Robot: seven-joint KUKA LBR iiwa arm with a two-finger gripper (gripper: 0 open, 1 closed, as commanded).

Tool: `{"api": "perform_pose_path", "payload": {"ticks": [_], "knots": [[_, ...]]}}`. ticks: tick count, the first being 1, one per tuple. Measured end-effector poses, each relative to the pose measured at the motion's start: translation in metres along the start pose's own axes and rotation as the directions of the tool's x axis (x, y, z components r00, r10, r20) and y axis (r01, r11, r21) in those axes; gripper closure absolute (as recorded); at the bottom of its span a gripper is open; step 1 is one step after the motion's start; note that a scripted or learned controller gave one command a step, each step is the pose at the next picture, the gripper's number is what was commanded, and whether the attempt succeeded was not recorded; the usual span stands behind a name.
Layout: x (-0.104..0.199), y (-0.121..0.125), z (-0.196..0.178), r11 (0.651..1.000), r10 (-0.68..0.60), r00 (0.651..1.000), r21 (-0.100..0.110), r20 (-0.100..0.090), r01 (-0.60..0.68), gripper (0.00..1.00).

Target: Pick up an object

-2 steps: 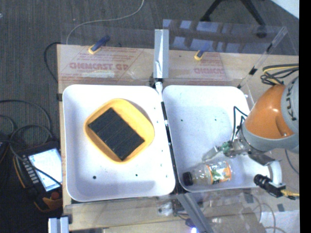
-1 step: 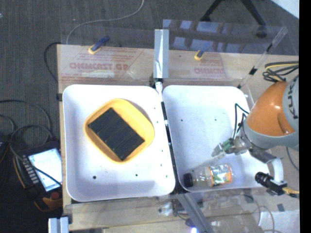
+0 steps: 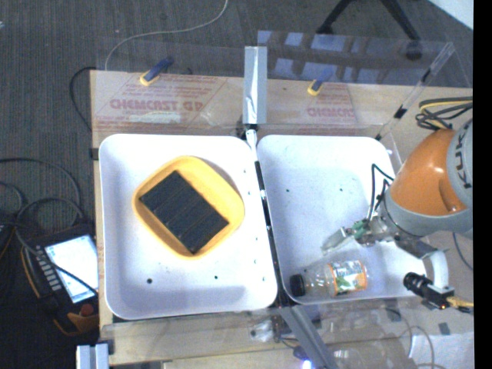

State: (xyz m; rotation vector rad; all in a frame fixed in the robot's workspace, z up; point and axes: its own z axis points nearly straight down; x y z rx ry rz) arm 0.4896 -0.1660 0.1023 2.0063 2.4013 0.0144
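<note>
Because the bottle (image 3: 332, 277) lies on its side at the near edge of the right bin (image 3: 307, 175), just below the gripper (image 3: 355, 234), the arm should descend across its body; whether the fingers are released or clenched, I cannot tell.

Two shallow white plastic bins (image 3: 184, 298) side by side on a pale tan bench (image 3: 173, 106) printed with faded red lettering. In the left bin, a yellow-orange rounded dish (image 3: 223, 187) topped by a dark charcoal square pad (image 3: 184, 211) with faint ribbed stripes. In the right bin, a clear plastic bottle (image 3: 334, 277) with a dark cap and an orange-and-green label. At right, a grey arm (image 3: 430, 221) with a bright orange band. Beneath, dark grey carpet (image 3: 61, 21).
</note>
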Motion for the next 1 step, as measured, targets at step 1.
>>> {"api": "perform_pose_path", "payload": {"ticks": [1], "knots": [[0.0109,0.0000,0.0100,1.000,-0.022,1.000,0.002,0.008,0.022,0.00]]}}
